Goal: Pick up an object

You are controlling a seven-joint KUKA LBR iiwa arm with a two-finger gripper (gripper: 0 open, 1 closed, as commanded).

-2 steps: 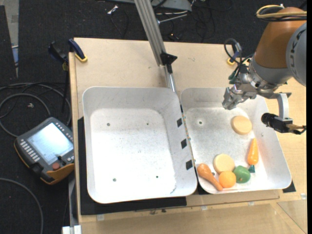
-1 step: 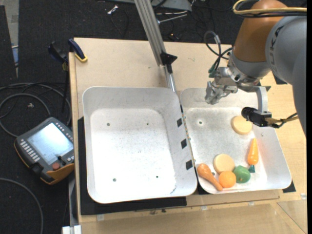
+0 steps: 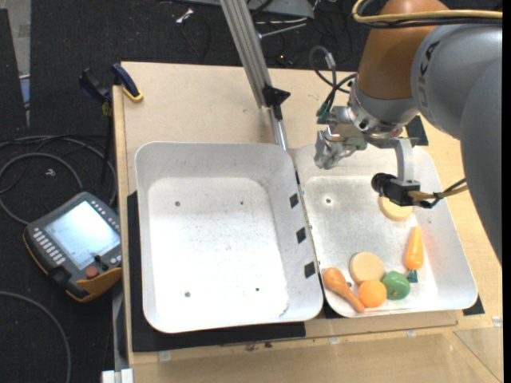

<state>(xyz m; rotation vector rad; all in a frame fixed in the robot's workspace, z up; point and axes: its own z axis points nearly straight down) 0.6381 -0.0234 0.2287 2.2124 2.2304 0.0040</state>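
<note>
— Where's the gripper [image 3: 329, 156]?
— Upper middle of the frame, above the right bin's [image 3: 447, 294] far left corner. I cannot tell its state.
— And the objects?
— Lower right of that bin: two carrots [image 3: 413, 250] [image 3: 342, 288], an orange ball [image 3: 372, 294], a green piece [image 3: 397, 285], and a tan disc [image 3: 366, 266].

My gripper [image 3: 329, 156] hangs over the far edge of the right bin [image 3: 447, 282]. Near the bin's front edge lie a carrot [image 3: 342, 288], an orange [image 3: 372, 294] and a green fruit [image 3: 397, 285], bunched together.
</note>
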